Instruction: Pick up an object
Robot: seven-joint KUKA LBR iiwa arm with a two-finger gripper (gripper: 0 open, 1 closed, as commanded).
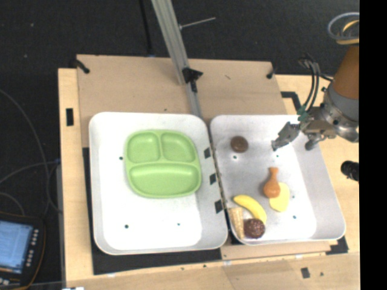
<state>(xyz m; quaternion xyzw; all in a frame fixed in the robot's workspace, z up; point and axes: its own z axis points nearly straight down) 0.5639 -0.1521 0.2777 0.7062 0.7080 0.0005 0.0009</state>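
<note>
The right bin [308, 222] holds several small food toys. A brown round piece [239, 144] lies near its back left. An orange gourd-shaped piece [272, 184] rests against a yellow piece [280, 200] in the middle. A banana [250, 207], a dark reddish ball [254, 228] and a tan stick [237, 222] crowd the front left corner. My gripper [297, 139] hangs over the bin's back right part, open, with nothing between its fingers. It is right of the brown piece and behind the orange one.
The left bin [109, 222] holds a green divided plate [163, 164]. A slanted metal pole [175, 41] comes down to the gap between the bins at the back. Cables [311, 83] trail from the wrist.
</note>
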